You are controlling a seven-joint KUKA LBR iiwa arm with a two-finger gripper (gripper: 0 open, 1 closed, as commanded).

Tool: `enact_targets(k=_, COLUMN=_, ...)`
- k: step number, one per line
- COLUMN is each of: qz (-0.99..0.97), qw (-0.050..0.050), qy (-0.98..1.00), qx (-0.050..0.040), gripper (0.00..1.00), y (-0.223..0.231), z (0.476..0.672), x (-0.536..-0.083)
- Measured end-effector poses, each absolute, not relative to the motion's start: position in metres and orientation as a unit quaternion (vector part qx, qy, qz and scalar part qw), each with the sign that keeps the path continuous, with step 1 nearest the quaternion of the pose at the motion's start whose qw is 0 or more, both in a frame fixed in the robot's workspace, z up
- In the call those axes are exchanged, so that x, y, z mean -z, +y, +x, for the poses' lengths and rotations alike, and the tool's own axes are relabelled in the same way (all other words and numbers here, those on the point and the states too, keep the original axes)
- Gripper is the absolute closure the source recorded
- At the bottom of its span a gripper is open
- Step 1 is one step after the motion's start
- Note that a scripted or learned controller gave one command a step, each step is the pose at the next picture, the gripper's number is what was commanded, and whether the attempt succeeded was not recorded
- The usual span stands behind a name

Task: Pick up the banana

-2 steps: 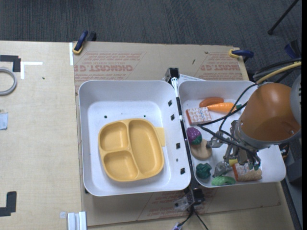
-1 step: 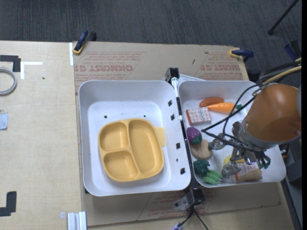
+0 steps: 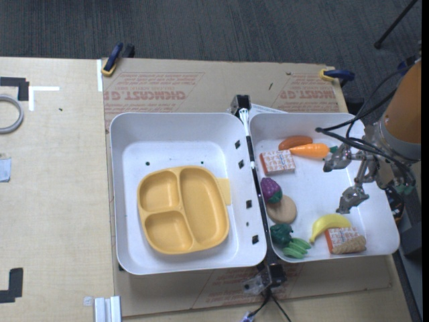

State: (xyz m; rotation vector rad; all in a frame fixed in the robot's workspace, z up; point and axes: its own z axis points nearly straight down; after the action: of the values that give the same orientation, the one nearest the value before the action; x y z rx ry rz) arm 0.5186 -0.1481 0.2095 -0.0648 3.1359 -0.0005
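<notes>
Arm [image 3: 405, 123] cut off by the frame's right edge; just the orange band and wrist lie inside it, above the right bin [image 3: 382, 243]. Cables hide part of that bin's far right rim. Gripper [image 3: 348, 180] small and tangled in cables; finger gap unreadable. Print on the two small boxes [image 3: 277, 162] [image 3: 345, 240] in the right bin too fine to read. Grey ring [image 3: 8, 115], far left of the right bin, clipped by the left edge.
</notes>
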Motion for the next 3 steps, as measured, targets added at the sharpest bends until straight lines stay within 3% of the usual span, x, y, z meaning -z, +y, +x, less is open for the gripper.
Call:
enact_targets(k=1, qz=-0.005, qw=0.001, qy=1.0, qx=-0.0003, gripper=0.0, y=-0.159, z=0.481, x=-0.092)
enact_targets(k=2, qz=-0.046, qw=0.002, qy=0.999, qx=-0.0001, gripper=0.0, y=-0.137, z=0.523, x=-0.093)
enact_targets(k=3, qz=-0.085, qw=0.001, qy=0.996, qx=-0.0001, gripper=0.0, y=-0.111, z=0.487, x=-0.093)
